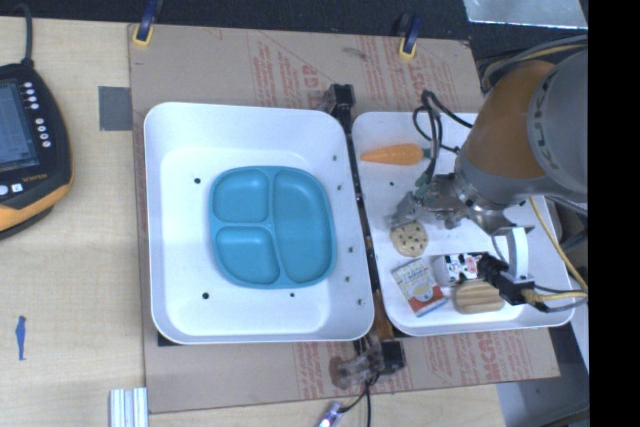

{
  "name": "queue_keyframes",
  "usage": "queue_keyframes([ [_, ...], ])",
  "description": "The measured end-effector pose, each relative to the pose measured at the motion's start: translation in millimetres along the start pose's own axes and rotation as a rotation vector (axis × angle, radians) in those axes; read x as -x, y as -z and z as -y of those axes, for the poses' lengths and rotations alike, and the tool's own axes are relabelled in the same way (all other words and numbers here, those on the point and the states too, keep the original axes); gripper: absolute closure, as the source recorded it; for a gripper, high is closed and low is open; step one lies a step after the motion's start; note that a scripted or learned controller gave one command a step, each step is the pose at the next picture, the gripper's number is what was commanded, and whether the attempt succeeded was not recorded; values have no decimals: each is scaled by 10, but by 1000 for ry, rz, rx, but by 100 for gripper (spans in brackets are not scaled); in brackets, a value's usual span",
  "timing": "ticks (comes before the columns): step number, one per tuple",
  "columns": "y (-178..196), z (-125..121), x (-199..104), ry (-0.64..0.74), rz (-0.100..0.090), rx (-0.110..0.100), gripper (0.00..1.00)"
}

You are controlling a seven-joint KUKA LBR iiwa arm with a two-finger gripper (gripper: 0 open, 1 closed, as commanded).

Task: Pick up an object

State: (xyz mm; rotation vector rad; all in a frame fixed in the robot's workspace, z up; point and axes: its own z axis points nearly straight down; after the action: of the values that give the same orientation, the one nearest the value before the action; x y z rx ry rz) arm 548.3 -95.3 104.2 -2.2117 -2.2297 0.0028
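The gripper (415,207) sits low in the right bin (372,245), at about nine o'clock from the grey arm (520,140) that reaches in from three o'clock; its state cannot be told, the metal parts being too small and cluttered to read; nothing can be seen held. The likeliest object for picking, a round speckled cookie (408,238), lies just below the gripper, at six o'clock from it, near or touching; an orange carrot (393,154) lies at twelve o'clock, near the bin's top wall; a small printed packet (417,284) lies at six o'clock from the cookie; a tan wooden block (477,297) and a small black-and-white item (462,266) lie toward four o'clock. The left bin (160,215) carries a blue divided plate (271,224). Risks, as judged: the cookie is flat and low, so a grasp may slide over it or merely push it; the things at the bin's lower end lie crowded, so a descent there could catch two at once or jam against the wall; loose cables (432,120) near the wrist might snag.
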Motion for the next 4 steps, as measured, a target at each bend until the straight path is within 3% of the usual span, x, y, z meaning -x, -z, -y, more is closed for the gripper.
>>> queue_keyframes([
  [1,-127,-234,2,-5,-1,-1,0],
  [2,-129,194,-37,-2,0,-2,0],
  [4,-125,-217,18,-6,-1,0,0],
])
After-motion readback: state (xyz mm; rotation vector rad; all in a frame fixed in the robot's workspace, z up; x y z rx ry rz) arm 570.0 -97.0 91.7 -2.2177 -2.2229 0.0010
